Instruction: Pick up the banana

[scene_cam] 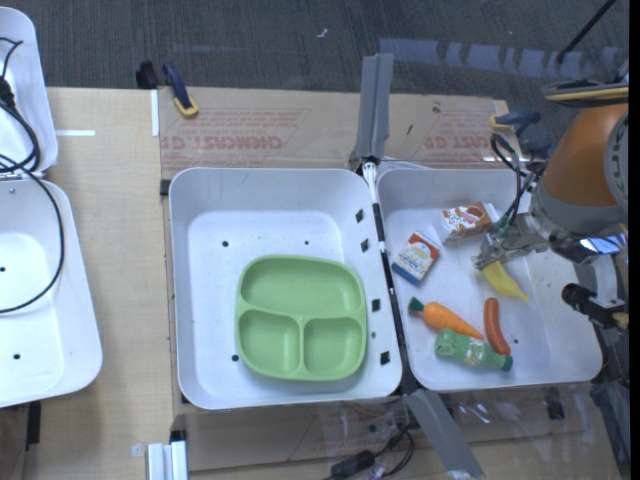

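My landmark is the banana (505, 283), which lies in the right bin (560, 363), toward its right side.

Nearest the camera, below and left of the banana, a green bottle (472, 351) lies on its side; its label is too small to read. Just above the bottle, a carrot (448, 317) points left, and a red sausage (494, 325) lies directly below the banana, close to it. Left of the banana sits a small carton (415, 258) with blue and orange print I cannot read. Above and left of the banana rests an orange and white packet (467, 219), its writing also illegible.

My gripper (497, 253) sits right over the banana's upper end, fingertips at or just touching it. I cannot tell how far my fingers are spread, nor whether they have the banana.

Far left of the banana, the left bin (200, 228) carries a green plate (301, 316) with three compartments.

Farthest back, beyond both bins, cardboard (250, 133) bears red lettering, upside down to the camera, which I cannot make out with certainty.
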Robot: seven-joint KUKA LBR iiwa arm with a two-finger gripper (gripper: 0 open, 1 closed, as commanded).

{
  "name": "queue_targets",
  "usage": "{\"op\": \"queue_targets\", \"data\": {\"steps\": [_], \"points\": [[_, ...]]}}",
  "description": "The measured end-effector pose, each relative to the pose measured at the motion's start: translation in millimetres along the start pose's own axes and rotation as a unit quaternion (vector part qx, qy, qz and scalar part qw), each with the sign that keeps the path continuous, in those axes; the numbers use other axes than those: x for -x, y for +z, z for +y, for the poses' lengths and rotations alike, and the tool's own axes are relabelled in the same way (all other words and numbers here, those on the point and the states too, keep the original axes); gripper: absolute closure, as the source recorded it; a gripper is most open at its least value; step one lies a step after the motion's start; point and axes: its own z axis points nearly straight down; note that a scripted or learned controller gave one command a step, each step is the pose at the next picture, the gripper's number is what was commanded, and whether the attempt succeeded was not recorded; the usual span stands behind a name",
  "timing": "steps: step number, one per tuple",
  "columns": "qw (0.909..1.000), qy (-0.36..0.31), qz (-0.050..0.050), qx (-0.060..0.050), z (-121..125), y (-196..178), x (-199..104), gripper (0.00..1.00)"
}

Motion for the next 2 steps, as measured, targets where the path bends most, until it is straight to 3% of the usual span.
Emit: {"op": "queue_targets", "data": {"steps": [1, 2], "points": [[0.9997, -0.024, 0.000, 0.000, 1, -110, -40, 1.00], [0.9993, -0.037, 0.000, -0.001, 27, -76, -38, 1.00]]}}
